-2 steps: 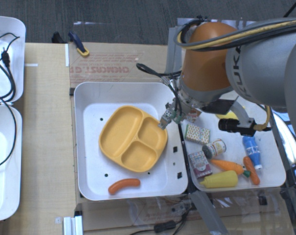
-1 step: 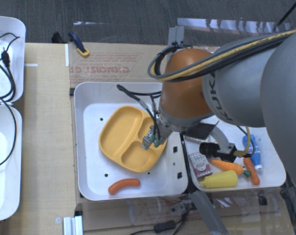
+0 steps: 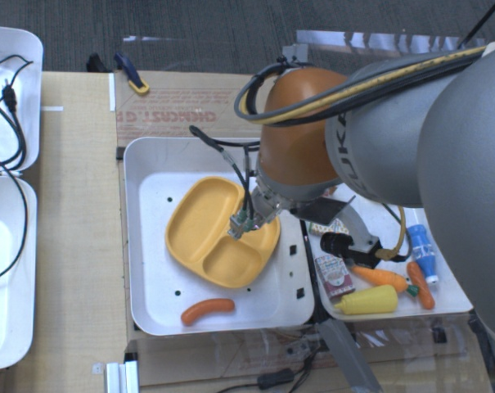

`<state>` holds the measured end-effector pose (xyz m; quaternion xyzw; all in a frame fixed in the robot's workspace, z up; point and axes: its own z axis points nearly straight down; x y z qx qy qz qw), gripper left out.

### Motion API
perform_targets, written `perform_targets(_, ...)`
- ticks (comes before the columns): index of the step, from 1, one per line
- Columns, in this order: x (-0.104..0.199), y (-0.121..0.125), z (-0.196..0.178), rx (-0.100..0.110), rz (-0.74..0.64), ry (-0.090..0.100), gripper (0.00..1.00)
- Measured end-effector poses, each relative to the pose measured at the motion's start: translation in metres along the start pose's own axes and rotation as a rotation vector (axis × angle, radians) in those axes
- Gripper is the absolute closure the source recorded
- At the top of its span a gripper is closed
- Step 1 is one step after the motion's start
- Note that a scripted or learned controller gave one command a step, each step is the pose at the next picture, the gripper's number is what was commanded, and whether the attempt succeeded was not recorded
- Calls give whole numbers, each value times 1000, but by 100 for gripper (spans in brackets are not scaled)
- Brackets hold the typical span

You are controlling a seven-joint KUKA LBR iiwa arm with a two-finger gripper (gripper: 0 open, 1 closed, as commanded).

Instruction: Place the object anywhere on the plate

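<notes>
The sausage lies on the floor of the left bin, near its front edge, below and a little left of the gripper, well apart from it; the gripper hangs over the middle divider of the one yellow plate, and whether it is open or closed cannot be made out. The left bin holds that one plate and one sausage. The right bin holds a small box, one corn cob, two carrots and a blue bottle.
</notes>
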<state>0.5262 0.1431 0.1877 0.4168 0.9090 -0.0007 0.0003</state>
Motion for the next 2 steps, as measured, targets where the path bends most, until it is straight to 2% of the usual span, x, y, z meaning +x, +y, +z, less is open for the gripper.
perform_targets(1,-52,-77,-91,0,32,0,100)
perform_targets(2,-1,-26,-54,3,-6,2,100)
